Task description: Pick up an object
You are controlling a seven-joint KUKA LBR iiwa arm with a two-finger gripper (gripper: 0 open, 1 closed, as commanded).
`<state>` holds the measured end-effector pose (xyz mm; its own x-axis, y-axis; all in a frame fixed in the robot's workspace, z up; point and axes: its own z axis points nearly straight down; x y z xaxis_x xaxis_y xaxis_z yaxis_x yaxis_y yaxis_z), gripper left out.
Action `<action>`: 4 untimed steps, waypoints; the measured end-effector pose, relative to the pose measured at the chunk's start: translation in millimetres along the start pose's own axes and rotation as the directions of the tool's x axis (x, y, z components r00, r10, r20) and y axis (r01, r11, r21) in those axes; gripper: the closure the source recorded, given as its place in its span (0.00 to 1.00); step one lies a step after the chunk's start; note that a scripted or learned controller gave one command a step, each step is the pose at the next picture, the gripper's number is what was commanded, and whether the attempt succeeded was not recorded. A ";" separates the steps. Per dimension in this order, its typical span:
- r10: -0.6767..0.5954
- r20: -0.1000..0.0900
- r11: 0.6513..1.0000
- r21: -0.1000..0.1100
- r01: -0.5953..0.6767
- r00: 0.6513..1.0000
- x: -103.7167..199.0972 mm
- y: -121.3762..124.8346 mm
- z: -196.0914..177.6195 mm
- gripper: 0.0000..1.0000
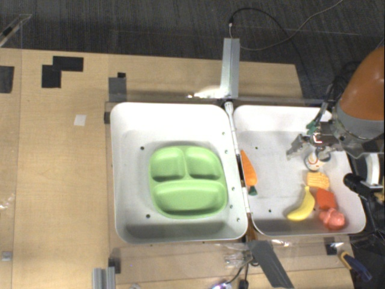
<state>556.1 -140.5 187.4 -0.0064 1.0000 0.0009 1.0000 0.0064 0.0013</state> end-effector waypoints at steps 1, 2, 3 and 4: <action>-0.061 0.017 0.997 -0.039 0.061 0.998 -46.1 27.8 51.9 0.00; -0.150 0.024 0.987 -0.046 0.151 0.988 -56.5 28.5 60.7 0.00; 0.008 0.003 1.000 -0.011 -0.008 1.000 -63.1 45.5 98.8 0.00; 0.092 -0.001 0.996 -0.008 -0.092 0.996 37.5 105.4 100.3 0.00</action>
<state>661.5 -102.2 87.3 0.0856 0.9963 0.0019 0.9963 -0.0856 0.0088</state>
